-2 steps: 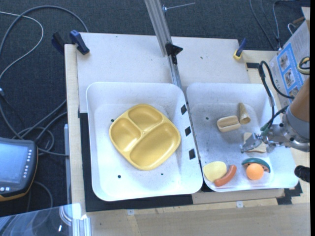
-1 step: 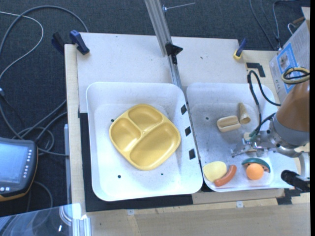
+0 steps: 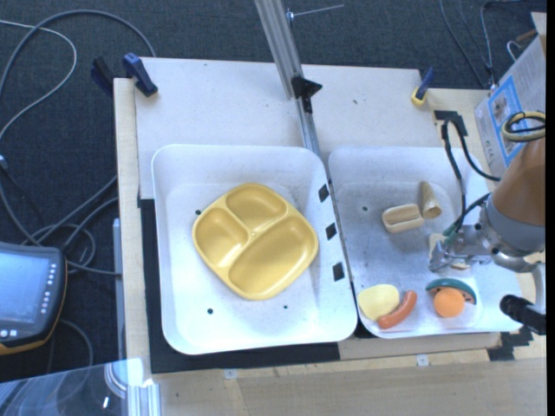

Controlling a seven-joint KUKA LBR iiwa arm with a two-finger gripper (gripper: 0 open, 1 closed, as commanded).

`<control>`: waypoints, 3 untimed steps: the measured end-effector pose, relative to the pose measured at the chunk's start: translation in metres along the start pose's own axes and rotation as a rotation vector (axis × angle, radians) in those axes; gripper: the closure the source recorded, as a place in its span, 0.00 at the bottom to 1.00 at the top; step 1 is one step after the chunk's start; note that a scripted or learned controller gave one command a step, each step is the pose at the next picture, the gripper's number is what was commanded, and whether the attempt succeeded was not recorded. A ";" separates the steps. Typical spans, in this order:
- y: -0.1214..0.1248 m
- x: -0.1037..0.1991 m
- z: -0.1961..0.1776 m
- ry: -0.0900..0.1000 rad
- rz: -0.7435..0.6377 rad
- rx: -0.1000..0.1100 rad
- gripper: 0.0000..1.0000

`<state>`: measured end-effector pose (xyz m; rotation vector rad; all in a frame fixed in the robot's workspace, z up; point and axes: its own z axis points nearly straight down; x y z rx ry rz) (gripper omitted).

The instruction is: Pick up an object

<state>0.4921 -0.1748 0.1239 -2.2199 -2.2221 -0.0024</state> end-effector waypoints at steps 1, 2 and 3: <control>0.006 -0.005 -0.063 -0.004 -0.001 -0.007 1.00; 0.007 -0.005 -0.083 -0.003 -0.001 -0.003 1.00; 0.012 0.055 -0.080 0.002 -0.006 0.002 1.00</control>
